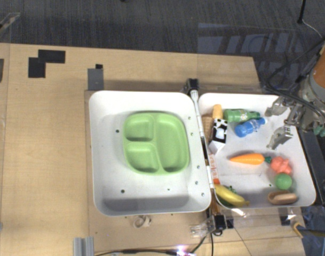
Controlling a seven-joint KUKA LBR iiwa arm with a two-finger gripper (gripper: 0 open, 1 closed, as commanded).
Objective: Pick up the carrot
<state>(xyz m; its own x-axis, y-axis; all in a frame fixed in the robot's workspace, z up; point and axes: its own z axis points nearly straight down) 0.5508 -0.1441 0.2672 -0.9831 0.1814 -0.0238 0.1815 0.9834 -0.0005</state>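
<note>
The orange carrot with a green top lies flat in the middle of the right bin, pointing left. My gripper hangs over the bin's upper right part, up and to the right of the carrot and apart from it. Its fingers stand open with nothing between them.
Around the carrot lie a green bottle, a blue bottle, a black-and-white box, a pink toy, a green ball, a sausage and a banana. The left bin holds a green divided plate.
</note>
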